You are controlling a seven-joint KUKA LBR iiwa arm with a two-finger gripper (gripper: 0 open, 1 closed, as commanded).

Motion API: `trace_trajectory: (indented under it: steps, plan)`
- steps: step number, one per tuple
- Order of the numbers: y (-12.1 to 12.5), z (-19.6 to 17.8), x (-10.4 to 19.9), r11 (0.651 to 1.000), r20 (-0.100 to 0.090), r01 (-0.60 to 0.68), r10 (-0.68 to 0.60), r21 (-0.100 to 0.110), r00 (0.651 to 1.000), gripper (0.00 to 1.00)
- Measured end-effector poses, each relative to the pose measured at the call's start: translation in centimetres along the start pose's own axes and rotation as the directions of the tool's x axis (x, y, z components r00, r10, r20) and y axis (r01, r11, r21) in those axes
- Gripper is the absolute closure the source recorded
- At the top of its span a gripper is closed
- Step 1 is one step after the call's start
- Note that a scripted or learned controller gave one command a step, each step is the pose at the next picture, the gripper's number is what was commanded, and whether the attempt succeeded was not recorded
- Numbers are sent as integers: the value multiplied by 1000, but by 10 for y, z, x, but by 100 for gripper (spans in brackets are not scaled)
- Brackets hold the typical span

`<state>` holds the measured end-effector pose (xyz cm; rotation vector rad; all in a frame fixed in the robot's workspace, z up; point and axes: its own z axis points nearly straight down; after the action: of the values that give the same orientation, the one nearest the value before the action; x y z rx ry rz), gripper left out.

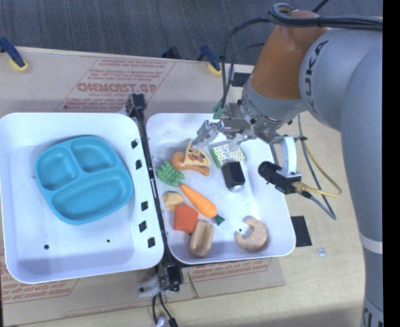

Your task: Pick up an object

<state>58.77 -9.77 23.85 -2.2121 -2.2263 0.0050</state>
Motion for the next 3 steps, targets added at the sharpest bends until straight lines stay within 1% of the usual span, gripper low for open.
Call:
trace_trajectory:
  steps: [1, 2, 3]
  plan:
    - [-13, 97, -2, 996, -1, 94, -94, 3, 996, 0]
    - [-43, 143, -6, 999, 0, -32, 32, -13, 1000, 0]
    - [-44, 134, -6, 1000, 0, -27, 27, -8, 1000, 100]
